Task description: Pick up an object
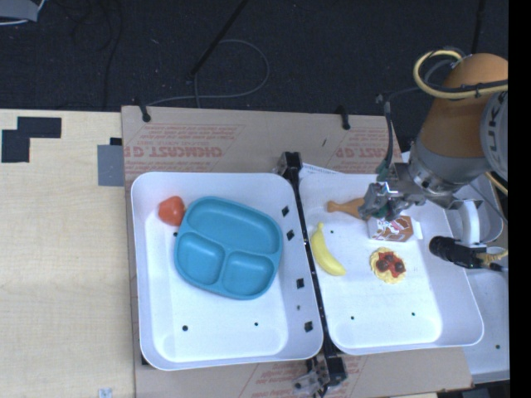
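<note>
My gripper hangs low over the back of the right bin. Just to its right, touching or nearly touching it, lies a small brown, red and white item. A tan drumstick-shaped piece lies just left of the gripper. Closer to the front sits a round yellow piece with red topping. A yellow banana lies near the bin's left wall. The view does not show anything held in the gripper.
The left bin holds a blue divided plate and a red-orange ball at its back left corner. A black divider separates the bins. The arm comes in from the upper right.
</note>
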Controlling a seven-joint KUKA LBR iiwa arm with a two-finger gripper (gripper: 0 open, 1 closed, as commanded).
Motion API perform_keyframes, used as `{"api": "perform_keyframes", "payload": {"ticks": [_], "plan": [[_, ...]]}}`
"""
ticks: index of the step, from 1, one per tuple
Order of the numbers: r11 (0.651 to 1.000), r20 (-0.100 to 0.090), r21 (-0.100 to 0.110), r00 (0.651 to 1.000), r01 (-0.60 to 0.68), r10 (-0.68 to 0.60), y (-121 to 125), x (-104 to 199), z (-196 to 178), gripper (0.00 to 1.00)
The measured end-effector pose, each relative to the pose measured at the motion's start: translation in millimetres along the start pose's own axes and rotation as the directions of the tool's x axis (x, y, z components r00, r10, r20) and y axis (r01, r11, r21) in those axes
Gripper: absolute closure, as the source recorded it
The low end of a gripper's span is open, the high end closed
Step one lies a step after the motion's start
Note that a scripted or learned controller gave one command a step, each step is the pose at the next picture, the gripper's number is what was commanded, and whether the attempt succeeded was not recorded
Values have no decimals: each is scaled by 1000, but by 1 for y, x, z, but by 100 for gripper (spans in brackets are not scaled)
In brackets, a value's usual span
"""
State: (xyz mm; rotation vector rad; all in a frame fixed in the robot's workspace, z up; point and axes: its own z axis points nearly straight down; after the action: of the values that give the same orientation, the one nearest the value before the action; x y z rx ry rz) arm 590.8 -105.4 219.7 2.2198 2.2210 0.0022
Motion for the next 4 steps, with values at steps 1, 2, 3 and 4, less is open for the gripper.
{"api": "perform_keyframes", "payload": {"ticks": [1,2,3,4], "plan": [[1000,0,1,1000,-1,1,0,-1,-33,100],[1000,-2,6,1000,3,-3,-6,52,-37,100],[1000,-1,7,1000,2,-2,-18,95,-21,100],[1000,-1,6,1000,3,-3,-18,146,-24,100]]}}
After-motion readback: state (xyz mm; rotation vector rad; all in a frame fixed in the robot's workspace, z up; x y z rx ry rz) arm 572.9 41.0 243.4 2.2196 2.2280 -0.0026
